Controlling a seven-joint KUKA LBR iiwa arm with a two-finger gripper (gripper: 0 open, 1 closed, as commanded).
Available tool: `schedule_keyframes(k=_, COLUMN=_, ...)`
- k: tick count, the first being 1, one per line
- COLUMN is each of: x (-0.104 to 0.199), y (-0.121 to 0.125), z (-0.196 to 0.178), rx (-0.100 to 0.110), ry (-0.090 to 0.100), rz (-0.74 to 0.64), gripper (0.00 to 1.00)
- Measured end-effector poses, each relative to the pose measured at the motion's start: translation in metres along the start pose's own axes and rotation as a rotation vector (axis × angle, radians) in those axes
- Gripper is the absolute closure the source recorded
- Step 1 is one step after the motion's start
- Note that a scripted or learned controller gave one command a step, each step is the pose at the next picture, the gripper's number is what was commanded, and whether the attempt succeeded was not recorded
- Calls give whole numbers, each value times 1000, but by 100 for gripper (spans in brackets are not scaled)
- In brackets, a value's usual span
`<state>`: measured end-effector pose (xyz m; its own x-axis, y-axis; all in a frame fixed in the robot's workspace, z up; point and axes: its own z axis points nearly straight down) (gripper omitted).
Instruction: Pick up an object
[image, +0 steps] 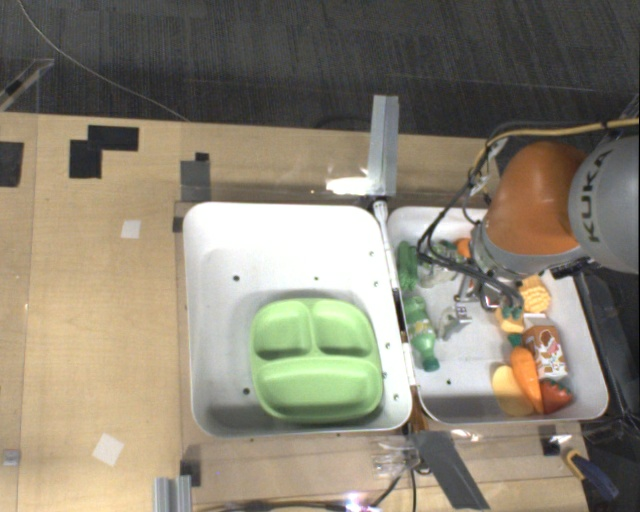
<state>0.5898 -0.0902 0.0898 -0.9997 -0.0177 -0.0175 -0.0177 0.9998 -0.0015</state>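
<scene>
The right bin (462, 392) holds several small items. Green pieces (409, 264) lie along its left wall, with a darker green one (425, 347) below them. An orange carrot (524, 368), a yellow fruit (505, 387) and a red-and-white carton (546, 352) sit at its lower right, and a yellow ridged piece (535, 296) lies near the right wall. My gripper (462, 308) hangs over the middle of this bin under the orange wrist band (535, 198), just right of the green pieces. Nothing shows in its grasp.
The left bin (225, 245) bears a green divided tray (315, 358) at its lower middle. A grey post (384, 140) stands at the back, where the two bins meet. Cables (450, 225) loop beside the wrist. Wooden bench surrounds both bins.
</scene>
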Motion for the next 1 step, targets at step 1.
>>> schedule_keyframes(k=1, x=80, y=3, z=-3, rx=0, ry=0, rz=3, gripper=0)
